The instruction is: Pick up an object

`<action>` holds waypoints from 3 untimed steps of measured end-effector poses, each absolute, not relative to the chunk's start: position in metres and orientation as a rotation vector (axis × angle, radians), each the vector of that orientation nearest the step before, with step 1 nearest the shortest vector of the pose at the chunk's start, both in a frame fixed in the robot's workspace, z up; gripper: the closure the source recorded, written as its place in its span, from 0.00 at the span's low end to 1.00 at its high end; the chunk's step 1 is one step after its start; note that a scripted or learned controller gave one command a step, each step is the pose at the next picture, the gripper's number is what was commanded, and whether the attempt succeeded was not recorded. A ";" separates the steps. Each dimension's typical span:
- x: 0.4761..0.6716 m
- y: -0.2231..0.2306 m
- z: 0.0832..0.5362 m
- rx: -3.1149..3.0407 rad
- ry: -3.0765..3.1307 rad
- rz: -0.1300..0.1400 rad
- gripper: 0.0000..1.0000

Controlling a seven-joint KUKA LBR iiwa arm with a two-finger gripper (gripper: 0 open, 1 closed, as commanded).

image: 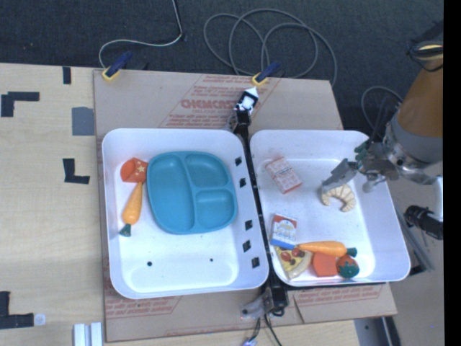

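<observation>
My gripper (354, 181) hangs over the right side of the right bin (385, 215), just above a beige croissant (340, 197). Its fingers are spread open, one slanting down-left toward the croissant's top and the other shorter on the right, with nothing between them. Further objects in this bin are a pink-and-white packet (282, 174), a small red-and-white box (284, 229), a pizza slice (292, 262), a carrot (323, 249), a red block (325, 265) and a red fruit with a green top (348, 267).
The left bin (180, 276) bears a blue divided plate (192, 192), with an orange carrot (132, 204) and a red pepper (132, 169) along its left side. A black divider with clips (248, 186) runs between the bins. Cables (270, 42) lie behind the bench.
</observation>
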State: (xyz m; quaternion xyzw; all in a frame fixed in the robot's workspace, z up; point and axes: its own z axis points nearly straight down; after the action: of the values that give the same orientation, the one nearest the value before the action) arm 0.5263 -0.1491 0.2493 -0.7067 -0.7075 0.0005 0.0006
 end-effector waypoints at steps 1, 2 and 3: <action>0.550 -0.108 0.193 -2.218 -2.222 0.003 0.00; 0.590 -0.165 0.185 -2.221 -2.221 0.002 0.00; 0.621 -0.120 0.086 -2.221 -2.226 -0.003 0.00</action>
State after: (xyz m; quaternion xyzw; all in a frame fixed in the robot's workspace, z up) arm 0.6213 -0.1197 0.0863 -0.7064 -0.7078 -0.0010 -0.0014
